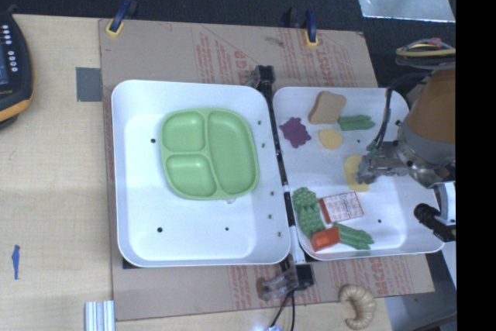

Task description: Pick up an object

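The gripper [370, 170] sits low in the right bin [403, 244], directly over a small yellow piece [355, 165]; its tip hides part of that piece, and whether the claw is spread or closed, or has hold of anything, cannot be told from this angle.

Judged as the target, the yellow piece looks like a light, rigid toy food of smooth plastic; expect it to slip under a glancing contact; take hold across its narrow width, squarely, near its middle.

Appearance: pale yellow, rounded, flat-lying, only its left edge exposed.

Positions relative to the yellow piece: a second yellow round [330, 139] just up and left; a green pod [355, 122] above; a tan bread slice [327, 107] further up-left; a purple piece [295, 131] to the left; a red-and-white packet [342, 207] below.
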You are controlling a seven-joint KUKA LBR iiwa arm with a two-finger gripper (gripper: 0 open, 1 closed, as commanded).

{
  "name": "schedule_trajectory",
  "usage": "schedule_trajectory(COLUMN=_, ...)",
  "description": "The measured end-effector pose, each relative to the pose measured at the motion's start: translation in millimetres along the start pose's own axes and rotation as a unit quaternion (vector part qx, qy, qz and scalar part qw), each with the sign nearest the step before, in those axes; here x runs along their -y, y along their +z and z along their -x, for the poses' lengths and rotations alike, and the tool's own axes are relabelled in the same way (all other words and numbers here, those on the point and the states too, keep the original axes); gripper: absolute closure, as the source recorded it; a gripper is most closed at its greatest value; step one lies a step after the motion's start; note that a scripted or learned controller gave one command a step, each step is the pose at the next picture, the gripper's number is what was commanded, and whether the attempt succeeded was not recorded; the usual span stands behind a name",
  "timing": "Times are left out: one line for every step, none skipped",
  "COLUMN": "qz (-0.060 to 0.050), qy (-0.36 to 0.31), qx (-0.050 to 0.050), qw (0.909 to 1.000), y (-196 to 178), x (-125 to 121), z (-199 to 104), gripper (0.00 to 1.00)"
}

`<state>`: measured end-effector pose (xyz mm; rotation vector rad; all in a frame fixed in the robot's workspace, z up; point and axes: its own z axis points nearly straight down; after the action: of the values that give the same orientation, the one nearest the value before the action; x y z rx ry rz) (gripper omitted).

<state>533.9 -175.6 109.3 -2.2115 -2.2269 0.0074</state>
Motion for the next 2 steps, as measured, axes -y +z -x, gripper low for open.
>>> schedule_trajectory(qz=0.009, qy=0.002, qx=0.003, qw=1.0000, y=-138.1, x=-28.3, z=29.8, gripper=1.00)
schedule_trajectory(qz=0.004, qy=0.003, qx=0.000, qw=1.0000, y=-189.6, x=23.1, z=33.3, gripper=1.00)
